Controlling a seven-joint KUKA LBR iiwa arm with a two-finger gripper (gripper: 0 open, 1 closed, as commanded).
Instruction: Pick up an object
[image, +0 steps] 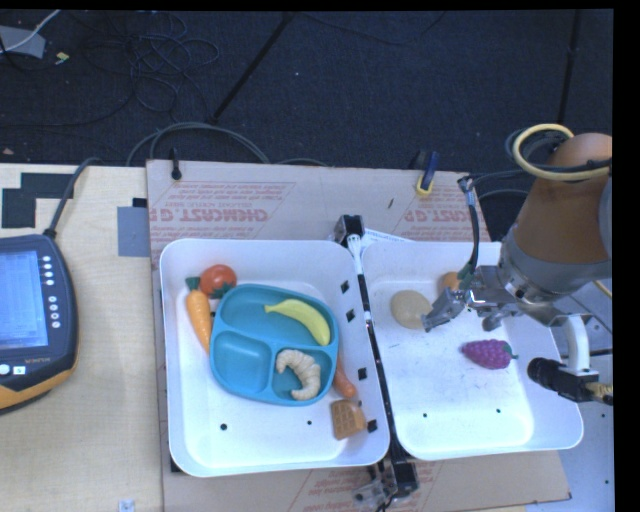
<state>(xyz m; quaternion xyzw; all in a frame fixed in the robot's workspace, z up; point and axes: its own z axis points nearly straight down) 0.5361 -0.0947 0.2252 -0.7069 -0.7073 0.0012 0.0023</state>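
Hovering beside one tan potato (408, 308) and one purple grape bunch (487, 352), the hand (440, 316) has an unreadable grip.

Dark carpeted floor (300, 70) across the top, strewn with loose black cables (170, 45). Below it, a light wooden bench (90, 440) bearing a brown cardboard sheet (290, 200) printed with reversed red lettering. At the left edge, a grey and orange teach pendant (30, 310), screen lit pale blue. Blue clamp (428, 172) at the cardboard's far edge.
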